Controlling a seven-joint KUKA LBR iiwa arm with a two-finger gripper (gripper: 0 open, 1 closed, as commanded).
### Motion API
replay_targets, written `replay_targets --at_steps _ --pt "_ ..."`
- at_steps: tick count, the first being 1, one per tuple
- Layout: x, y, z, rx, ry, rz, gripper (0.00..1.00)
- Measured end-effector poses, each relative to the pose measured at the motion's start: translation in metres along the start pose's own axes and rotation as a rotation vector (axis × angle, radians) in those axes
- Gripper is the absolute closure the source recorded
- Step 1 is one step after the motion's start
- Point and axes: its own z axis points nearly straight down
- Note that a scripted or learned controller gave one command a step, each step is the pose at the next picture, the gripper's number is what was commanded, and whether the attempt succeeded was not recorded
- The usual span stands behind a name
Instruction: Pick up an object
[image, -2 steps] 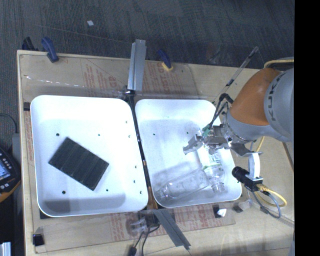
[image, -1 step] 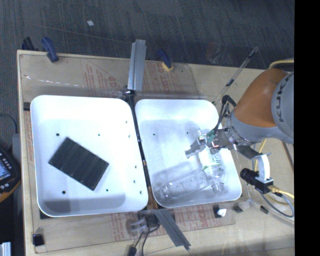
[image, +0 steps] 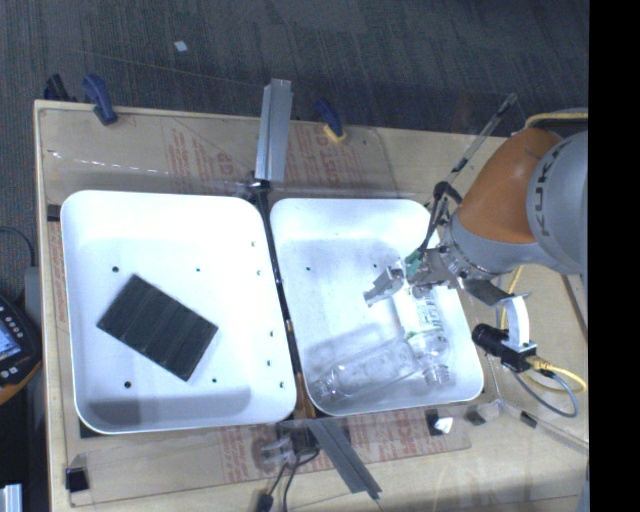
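Arm (image: 530, 205) reaches in from the right, over the right bin (image: 330, 225). Gripper (image: 395, 280) hangs low above the bin's middle-right; whether its fingers are spread or pressed together, cannot tell. Two clear plastic bottles in that bin: one (image: 365, 370) lying along the near wall, the other (image: 428, 335) lying along the right wall, just near of the gripper, their ends close together at the near right corner. Left bin (image: 160, 215) holds a dark flat rectangular pad (image: 157, 326), well apart. Blue clamps (image: 98, 98) at the bench's far edge.
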Motion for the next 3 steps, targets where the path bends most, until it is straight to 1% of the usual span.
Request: replay_targets --at_steps 1,2,3 --pt "0.000 0.004 -0.021 -0.001 -0.001 -0.098 0.00" --pt "-0.004 0.037 -0.002 0.001 0.000 -0.129 0.00" --pt "-0.002 0.018 -0.015 0.003 0.002 -0.032 0.00"
